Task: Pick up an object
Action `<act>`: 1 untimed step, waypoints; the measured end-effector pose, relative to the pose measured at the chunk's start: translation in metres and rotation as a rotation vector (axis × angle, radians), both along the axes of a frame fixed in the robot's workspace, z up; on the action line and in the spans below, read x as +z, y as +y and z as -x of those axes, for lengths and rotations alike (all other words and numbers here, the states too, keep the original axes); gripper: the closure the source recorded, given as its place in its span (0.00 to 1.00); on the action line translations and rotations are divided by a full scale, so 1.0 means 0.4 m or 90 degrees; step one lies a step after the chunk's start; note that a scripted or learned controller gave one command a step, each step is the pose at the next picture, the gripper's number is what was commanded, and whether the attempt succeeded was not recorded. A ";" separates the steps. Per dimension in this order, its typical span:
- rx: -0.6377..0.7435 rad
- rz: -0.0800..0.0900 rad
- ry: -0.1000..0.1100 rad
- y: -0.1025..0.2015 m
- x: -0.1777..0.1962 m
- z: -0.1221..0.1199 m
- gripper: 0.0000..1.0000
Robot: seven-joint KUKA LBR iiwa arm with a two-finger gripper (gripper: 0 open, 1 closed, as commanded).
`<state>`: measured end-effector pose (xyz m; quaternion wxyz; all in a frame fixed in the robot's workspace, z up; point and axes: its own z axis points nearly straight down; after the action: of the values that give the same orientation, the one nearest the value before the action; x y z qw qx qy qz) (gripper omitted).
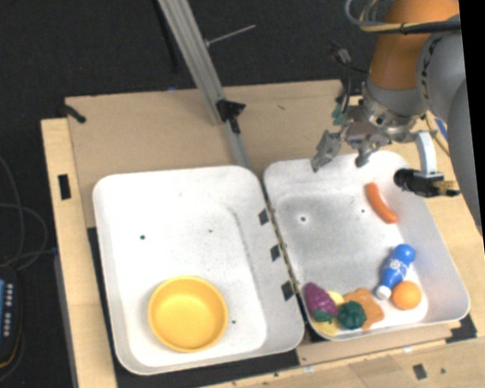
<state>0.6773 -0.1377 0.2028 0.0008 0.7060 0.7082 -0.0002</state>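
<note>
My gripper hangs over the far edge of the right bin, open, with nothing between its fingers. An orange sausage-shaped piece lies in that bin, just right of and nearer than the gripper. Along the bin's near edge sit a blue and white bottle, an orange ball, a purple piece, a dark green piece and a tan piece.
A yellow bowl rests in the near part of the left bin. A grey metal post slants up from between the bins at the back. A black fitting sits by the right bin's right rim.
</note>
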 end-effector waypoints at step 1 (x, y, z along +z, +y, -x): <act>0.000 0.001 0.000 -0.001 0.000 0.000 0.00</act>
<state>0.6772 -0.1383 0.2029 0.0011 0.7058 0.7084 -0.0008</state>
